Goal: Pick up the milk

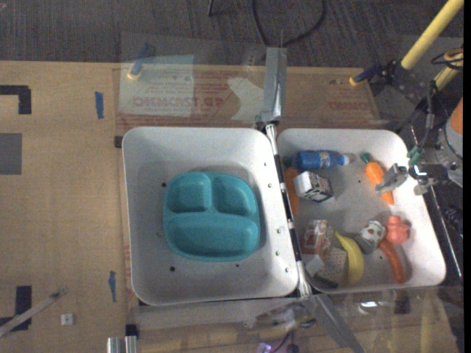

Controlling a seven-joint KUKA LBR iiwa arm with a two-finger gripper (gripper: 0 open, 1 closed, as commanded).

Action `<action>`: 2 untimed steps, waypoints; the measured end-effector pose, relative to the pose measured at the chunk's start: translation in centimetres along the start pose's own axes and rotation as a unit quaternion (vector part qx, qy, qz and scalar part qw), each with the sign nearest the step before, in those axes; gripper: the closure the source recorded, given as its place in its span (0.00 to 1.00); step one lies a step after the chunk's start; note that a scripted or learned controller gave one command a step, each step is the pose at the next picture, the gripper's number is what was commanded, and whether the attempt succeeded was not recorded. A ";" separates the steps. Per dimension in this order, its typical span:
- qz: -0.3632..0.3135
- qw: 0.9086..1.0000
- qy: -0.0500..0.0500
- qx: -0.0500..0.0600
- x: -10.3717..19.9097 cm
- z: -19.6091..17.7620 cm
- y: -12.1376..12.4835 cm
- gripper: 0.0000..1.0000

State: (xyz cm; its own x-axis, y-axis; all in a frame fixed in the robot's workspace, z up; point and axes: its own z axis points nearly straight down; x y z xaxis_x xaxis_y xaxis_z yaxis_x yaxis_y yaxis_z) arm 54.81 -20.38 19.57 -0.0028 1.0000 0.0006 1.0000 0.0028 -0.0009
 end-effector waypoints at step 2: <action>-0.158 0.987 -0.019 -0.021 8.0 7.1 6.5 0.00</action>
State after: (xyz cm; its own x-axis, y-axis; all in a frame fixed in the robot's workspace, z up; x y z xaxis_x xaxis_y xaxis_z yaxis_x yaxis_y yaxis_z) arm 61.25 -12.37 12.42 -0.3137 0.9485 -0.0433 0.9483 0.3153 0.0358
